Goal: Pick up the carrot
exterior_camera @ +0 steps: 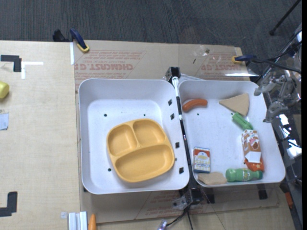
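carrot [194, 104]: lies loose at 11 o'clock in the right bin [218, 128], easy reach
my gripper [276, 92]: parked off at 3 o'clock (can't tell its state)

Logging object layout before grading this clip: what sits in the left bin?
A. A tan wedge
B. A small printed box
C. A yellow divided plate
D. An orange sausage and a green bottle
C: the yellow divided plate lies alone in the left bin, while the sausage-like item, green bottle, small box and tan wedge are all in the right bin.
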Robot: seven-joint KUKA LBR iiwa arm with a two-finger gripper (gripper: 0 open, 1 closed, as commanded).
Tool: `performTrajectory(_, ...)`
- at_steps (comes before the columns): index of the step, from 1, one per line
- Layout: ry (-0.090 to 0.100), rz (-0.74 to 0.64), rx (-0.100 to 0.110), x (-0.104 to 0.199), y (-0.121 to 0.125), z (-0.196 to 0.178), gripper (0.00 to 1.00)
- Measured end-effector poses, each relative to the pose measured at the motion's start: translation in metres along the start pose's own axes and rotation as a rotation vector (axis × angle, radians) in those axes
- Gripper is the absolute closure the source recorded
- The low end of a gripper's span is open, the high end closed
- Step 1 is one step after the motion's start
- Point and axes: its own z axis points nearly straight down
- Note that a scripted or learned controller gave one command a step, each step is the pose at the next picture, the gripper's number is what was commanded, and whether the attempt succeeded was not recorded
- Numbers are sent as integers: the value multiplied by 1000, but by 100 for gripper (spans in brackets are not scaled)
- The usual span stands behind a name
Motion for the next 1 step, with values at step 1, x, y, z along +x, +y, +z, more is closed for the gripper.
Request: performTrajectory(1, 0, -77, -1, 49, 67, 96, 0)
